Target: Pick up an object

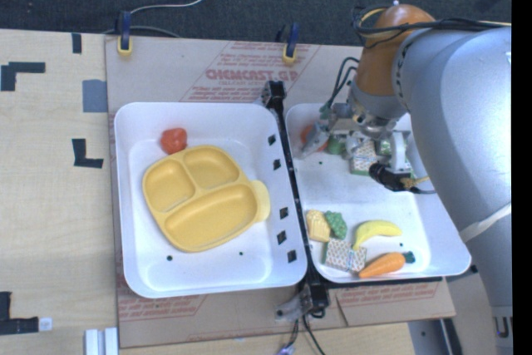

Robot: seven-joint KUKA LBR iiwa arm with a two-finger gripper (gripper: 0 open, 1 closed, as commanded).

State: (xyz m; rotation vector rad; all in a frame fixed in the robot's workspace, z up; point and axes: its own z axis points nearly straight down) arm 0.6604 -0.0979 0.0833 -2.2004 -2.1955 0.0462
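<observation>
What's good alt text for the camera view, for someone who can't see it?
A grey robot arm lowers its gripper into the right bin, which holds a banana and carrot near its front. The left bin holds a yellow divided plate.

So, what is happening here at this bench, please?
The grey arm reaches into the right bin, its gripper low near the far end. A banana, a carrot and other small toys lie at the near end. The left bin holds a yellow divided plate and a small red object.
</observation>
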